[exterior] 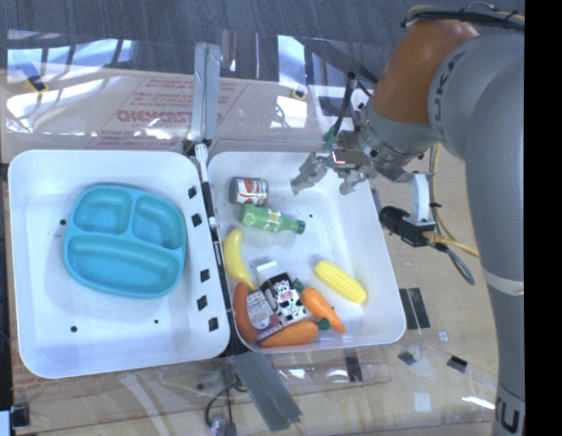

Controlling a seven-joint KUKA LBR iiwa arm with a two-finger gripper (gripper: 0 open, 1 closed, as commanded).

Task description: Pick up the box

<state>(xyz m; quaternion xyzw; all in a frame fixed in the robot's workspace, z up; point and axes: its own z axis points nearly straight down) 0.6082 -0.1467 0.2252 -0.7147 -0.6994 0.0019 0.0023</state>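
Box (pixel 287 300) sits in the right bin (pixel 371 243), toward that bin's 6 o'clock, small carton with a cow-pattern print, black and white. It lies tilted, wedged among clutter: carrot (pixel 319 307) touching at its 3 o'clock, a red-labelled packet (pixel 259 309) at 9 o'clock, an orange sausage-shaped thing (pixel 285 335) under its 6 o'clock edge, banana (pixel 233 254) at 11 o'clock. Corn (pixel 340 282) just beside, at 2 o'clock.

Claw (pixel 328 177) hovers over the bin's 12 o'clock end, well apart from the box, fingers spread apart, nothing between them. Can (pixel 250 190) and green bottle (pixel 271 219) lie between claw and box.

Handling guess: light, thin cardboard, fairly stiff but would dent under a hard squeeze; printed surface probably a bit slick. Best hold looks like across the two long side faces, near the middle. Tight fit though, since neighbours press on both sides, so fingers may need to nudge the carrot or packet aside. Left bin (pixel 26 243) holds a blue divided plate (pixel 126 239), irrelevant.
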